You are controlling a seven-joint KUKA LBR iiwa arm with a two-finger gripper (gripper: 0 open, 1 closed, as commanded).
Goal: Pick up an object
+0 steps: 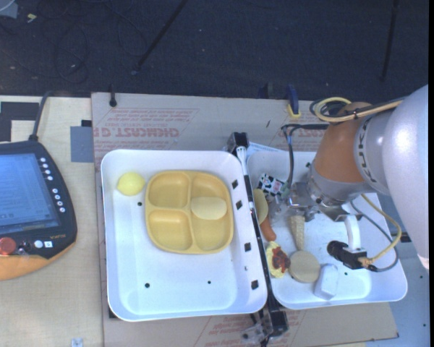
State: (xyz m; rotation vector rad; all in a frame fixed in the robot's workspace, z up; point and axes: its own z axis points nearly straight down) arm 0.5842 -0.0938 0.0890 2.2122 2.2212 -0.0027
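The likeliest targets lie in the right bin (390, 288): a pale cone-shaped piece (298, 230) near its middle, a tan round disc (304, 266) just at the cone's 6 o'clock, and a small white block (327, 282) close at the disc's 4 o'clock. A red and yellow cluster (278, 259) sits against the bin's left wall at the disc's 9 o'clock, and a black-and-white patterned piece (272, 185) lies toward 11 o'clock from the cone.

The end effector (304, 202) hangs low over this bin, right above the cone's upper end. Whether it is spread or closed cannot be told, since the wrist and its orange band (336, 154) cover it. Nothing appears lifted, so by my reading the pick is not yet done; grasp and raise are both left.

Room is tight: the objects crowd together near the left wall, and cables (376, 255) loop across the bin at 3 o'clock from the cone. The bin's lower right corner is freer.

In the left bin (173, 302), a yellow divided tray (181, 230) holds a pale disc (208, 208), with a yellow ball (130, 183) at its 10 o'clock. A teach pendant (22, 201) rests on the counter (79, 280) at far 9 o'clock.
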